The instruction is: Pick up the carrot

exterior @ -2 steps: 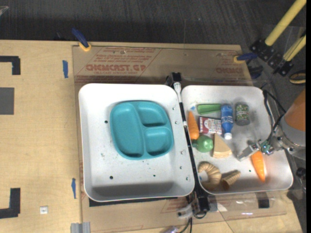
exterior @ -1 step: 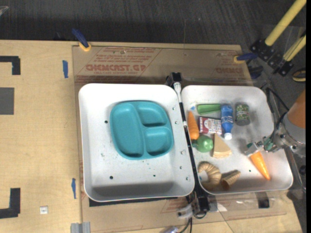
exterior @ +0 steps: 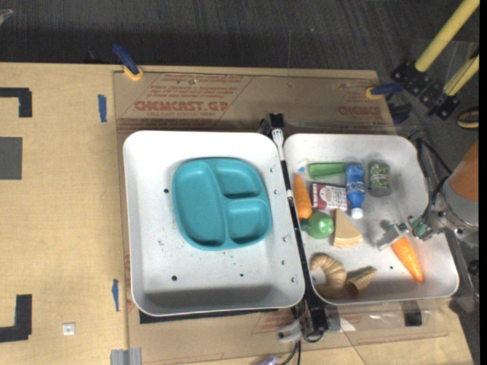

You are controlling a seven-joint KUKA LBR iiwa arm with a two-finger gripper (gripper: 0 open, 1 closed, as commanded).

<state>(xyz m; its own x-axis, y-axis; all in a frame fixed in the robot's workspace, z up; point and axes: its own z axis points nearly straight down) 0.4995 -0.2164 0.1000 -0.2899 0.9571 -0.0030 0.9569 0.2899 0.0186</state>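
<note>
Carrot (exterior: pixel 409 258) lies at lower right of the frame in the right bin (exterior: pixel 440 286), beside the claw (exterior: pixel 401 230), whose grip state cannot be told; a slanted approach may nudge it against the wall

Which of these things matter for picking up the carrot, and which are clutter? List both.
For the job: carrot, gripper, right bin.

Lying about: teal divided tray, left bin, green apple, cheese wedge, blue bottle, croissant, orange piece by the divider.
</note>
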